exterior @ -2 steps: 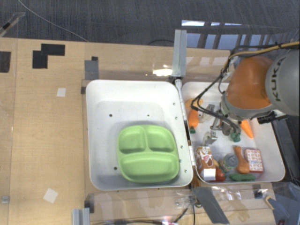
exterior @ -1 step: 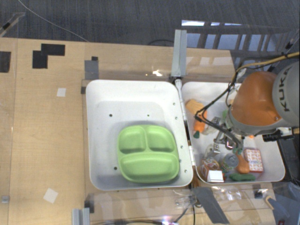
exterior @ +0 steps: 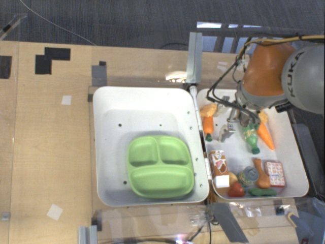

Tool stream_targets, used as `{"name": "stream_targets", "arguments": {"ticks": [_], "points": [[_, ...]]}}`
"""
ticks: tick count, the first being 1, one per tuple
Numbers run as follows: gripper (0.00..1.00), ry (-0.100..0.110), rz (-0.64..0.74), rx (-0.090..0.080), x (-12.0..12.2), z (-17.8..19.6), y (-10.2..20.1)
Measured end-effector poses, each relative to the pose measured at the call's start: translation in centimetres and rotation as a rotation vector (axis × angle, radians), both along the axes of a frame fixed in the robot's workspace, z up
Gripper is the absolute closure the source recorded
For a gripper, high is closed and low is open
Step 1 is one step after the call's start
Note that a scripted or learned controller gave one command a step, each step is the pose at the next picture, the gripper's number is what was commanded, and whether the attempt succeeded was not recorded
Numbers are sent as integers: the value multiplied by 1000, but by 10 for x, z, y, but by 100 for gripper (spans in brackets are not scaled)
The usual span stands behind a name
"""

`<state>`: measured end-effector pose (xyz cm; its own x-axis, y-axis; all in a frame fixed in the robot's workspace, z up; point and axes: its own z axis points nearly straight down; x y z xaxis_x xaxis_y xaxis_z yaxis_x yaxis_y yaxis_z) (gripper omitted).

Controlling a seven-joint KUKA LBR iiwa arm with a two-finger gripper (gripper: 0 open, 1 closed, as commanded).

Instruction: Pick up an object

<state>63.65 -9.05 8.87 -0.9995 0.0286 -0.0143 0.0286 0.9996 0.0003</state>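
Note:
My gripper [exterior: 227,130] hangs low over the upper left part of the right bin [exterior: 299,172], above bare white floor. Just left of it, by the bin's wall, lies a small orange carrot [exterior: 208,125], with a yellow piece [exterior: 208,109] above that. To the right of the gripper lie a green bottle [exterior: 252,139] and a larger carrot [exterior: 265,134]. I see nothing held in the gripper.
The front of the right bin holds a small carton [exterior: 218,161], a white cube [exterior: 222,181], a red fruit [exterior: 236,189], a can [exterior: 249,176], a green vegetable [exterior: 262,191] and a patterned box [exterior: 274,173]. The left bin [exterior: 111,105] holds a green divided plate [exterior: 160,165].

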Motion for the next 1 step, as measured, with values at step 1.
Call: {"name": "stream_targets", "arguments": {"ticks": [1], "points": [[0,1,212,-3,12,35,-27]]}}
